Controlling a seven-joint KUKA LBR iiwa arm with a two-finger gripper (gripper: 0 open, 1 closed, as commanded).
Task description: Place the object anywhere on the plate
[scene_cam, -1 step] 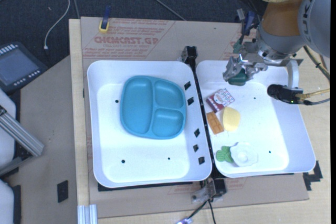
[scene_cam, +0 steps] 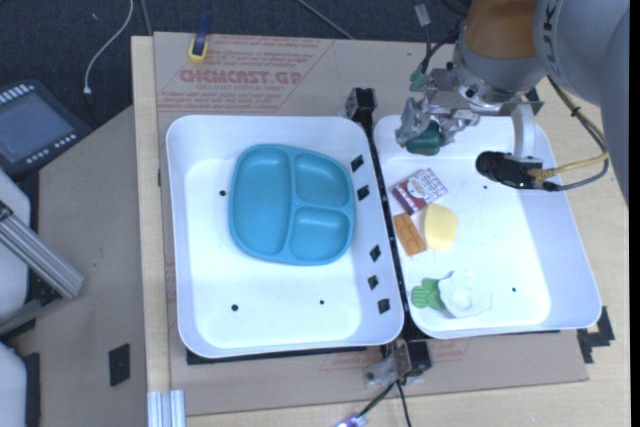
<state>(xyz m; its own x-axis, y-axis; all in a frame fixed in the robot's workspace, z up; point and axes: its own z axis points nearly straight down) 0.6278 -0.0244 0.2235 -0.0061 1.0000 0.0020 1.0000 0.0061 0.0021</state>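
A blue divided plate (scene_cam: 293, 205) lies in the left bin (scene_cam: 200, 295). My gripper (scene_cam: 424, 133) hangs over the far left corner of the right bin (scene_cam: 560, 265), just right of the divider between the bins. A small dark green object (scene_cam: 427, 143) sits between its fingertips, and the gripper is shut on it, lifted off the bin floor. The plate lies well to the left of and nearer than the gripper.
In the right bin lie a red-and-white packet (scene_cam: 422, 187), a yellow piece (scene_cam: 440, 227), an orange piece (scene_cam: 408, 233), a green item (scene_cam: 427, 293) and a white item (scene_cam: 463, 298). A black connector (scene_cam: 505, 167) with cable hangs right of the gripper.
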